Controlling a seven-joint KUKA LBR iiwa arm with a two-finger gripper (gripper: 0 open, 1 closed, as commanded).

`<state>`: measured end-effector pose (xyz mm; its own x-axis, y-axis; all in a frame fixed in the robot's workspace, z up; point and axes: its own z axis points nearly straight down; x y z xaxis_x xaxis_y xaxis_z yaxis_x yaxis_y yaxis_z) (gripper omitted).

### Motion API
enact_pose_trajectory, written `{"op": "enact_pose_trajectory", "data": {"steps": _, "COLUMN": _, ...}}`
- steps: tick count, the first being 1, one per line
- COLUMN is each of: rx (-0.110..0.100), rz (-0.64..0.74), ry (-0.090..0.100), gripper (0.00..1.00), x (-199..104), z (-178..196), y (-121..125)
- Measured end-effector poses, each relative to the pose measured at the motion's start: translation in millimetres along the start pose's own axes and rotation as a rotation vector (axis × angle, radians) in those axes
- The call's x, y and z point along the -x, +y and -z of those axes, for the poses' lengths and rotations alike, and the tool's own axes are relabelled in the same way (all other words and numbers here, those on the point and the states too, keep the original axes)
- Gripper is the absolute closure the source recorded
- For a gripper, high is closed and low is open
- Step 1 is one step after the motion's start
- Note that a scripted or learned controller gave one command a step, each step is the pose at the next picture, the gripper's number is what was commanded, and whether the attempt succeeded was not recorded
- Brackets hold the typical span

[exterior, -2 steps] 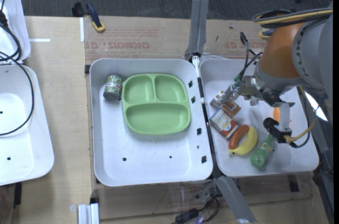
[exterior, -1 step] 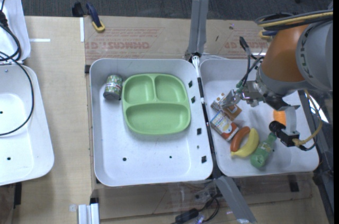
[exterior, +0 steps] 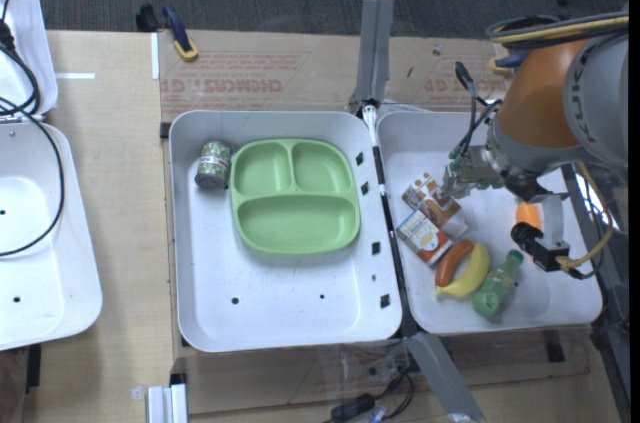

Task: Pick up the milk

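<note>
Matt green plastic plate (exterior: 295,196) in glossy white bin (exterior: 200,311); printed paperboard milk carton (exterior: 431,198).

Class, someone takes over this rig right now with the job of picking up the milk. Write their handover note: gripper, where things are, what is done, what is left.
Gripper: low in the right bin, over the upper carton; finger state unclear.
Cartons: the upper one and a second carton lie in the right bin; which is the milk is not readable.
Nearby: banana, green bottle. Left bin holds the green plate and a small can.
Done: the approach. Left: grasp and lift.
</note>
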<state>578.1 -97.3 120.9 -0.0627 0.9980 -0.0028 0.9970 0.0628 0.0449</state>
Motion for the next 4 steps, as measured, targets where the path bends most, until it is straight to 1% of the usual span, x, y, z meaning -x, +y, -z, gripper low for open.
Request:
{"op": "enact_pose_trajectory", "data": {"steps": 1, "rx": -0.001, "rz": -0.001, "ry": -0.001, "gripper": 0.0, "x": 0.4, "z": -0.5, "y": -0.4}}
{"op": "enact_pose_trajectory", "data": {"steps": 2, "rx": -0.024, "rz": 0.077, "ry": 0.004, "gripper": 0.0, "x": -0.4, "z": -15.1, "y": 17.5}}
{"op": "enact_pose_trajectory", "data": {"steps": 3, "rx": -0.012, "rz": 0.167, "ry": 0.002, "gripper": 0.0, "x": 1.3, "z": -14.2, "y": 14.6}}
{"op": "enact_pose_trajectory", "data": {"steps": 4, "rx": -0.017, "rz": 0.122, "ry": 0.002, "gripper": 0.0, "x": 1.2, "z": -14.7, "y": 16.7}}
